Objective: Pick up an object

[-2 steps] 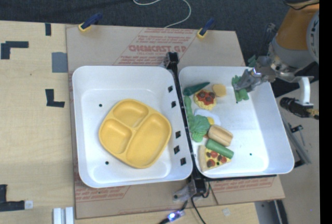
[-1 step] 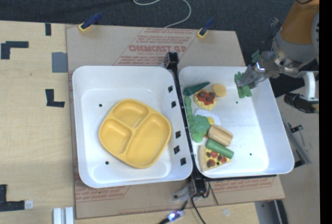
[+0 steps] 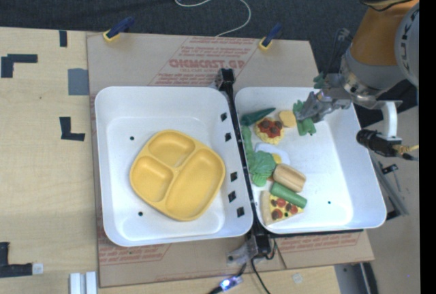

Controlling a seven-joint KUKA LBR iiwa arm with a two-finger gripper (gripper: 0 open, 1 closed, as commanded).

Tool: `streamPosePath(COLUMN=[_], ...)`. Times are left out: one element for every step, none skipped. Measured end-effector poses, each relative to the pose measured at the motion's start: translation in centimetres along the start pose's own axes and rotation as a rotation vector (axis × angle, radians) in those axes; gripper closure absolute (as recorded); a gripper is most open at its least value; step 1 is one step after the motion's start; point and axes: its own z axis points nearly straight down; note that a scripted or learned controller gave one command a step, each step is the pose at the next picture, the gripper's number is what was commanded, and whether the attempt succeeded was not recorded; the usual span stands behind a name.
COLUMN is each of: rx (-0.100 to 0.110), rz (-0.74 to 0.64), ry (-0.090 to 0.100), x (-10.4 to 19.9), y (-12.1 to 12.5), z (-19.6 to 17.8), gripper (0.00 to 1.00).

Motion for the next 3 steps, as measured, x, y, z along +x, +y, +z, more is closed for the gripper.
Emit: streamPosePath(rx=[0.003, 0.002, -0.001], rz=[0.000, 0.000, 0.001], ry=[0.001, 0.001, 0.000], x=[4.5, 8.5, 10.2], y=[-2.7, -4.8, -5.7], z=[1.1, 1.1, -0.7], gripper=[1.00, 1.00, 1.00])
